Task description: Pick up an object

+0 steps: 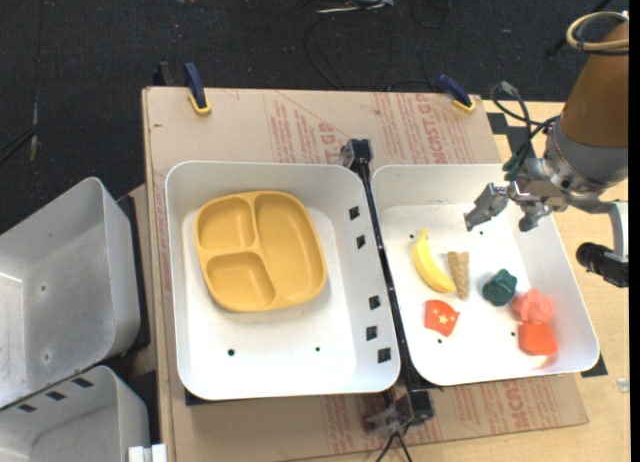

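The right bin holds several toy foods: a yellow banana, a tan cone, a red piece with a yellow mark, a dark green item, a pink item and an orange-red item. My gripper hangs over the bin's upper right part, above and to the right of the banana. It is open, its fingers spread apart with nothing between them.
The left bin carries a yellow divided plate. A black divider with clips runs between the two bins. Grey tubs stand off the bench at the left. Cables lie on the dark floor behind.
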You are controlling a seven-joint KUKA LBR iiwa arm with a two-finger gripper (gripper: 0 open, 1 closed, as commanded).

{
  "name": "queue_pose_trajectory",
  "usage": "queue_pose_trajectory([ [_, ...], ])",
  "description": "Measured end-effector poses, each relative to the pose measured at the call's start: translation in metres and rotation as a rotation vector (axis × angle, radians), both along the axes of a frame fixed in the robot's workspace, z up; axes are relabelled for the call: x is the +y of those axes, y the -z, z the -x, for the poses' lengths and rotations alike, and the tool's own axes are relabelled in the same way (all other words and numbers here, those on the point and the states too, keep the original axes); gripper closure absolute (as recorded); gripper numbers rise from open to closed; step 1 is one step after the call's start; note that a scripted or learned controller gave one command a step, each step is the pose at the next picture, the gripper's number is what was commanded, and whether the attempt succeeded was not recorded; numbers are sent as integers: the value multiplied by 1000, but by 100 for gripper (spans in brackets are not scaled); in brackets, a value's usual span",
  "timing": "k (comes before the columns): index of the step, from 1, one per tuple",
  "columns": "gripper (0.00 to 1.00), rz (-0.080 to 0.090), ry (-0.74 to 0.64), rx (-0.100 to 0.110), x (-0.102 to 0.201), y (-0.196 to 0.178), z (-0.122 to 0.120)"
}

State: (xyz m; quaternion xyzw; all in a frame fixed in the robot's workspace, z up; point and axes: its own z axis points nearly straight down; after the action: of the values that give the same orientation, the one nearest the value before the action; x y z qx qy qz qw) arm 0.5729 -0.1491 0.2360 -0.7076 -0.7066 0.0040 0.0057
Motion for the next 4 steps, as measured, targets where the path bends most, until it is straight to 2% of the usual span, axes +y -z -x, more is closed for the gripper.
queue_pose_trajectory([
  [1, 0, 2, -3, -13, 1, -8, -3],
  [3, 0, 2, -2, -11, 7, 115, -13],
  [4, 0, 1, 0, -23, 7, 137, -18],
])
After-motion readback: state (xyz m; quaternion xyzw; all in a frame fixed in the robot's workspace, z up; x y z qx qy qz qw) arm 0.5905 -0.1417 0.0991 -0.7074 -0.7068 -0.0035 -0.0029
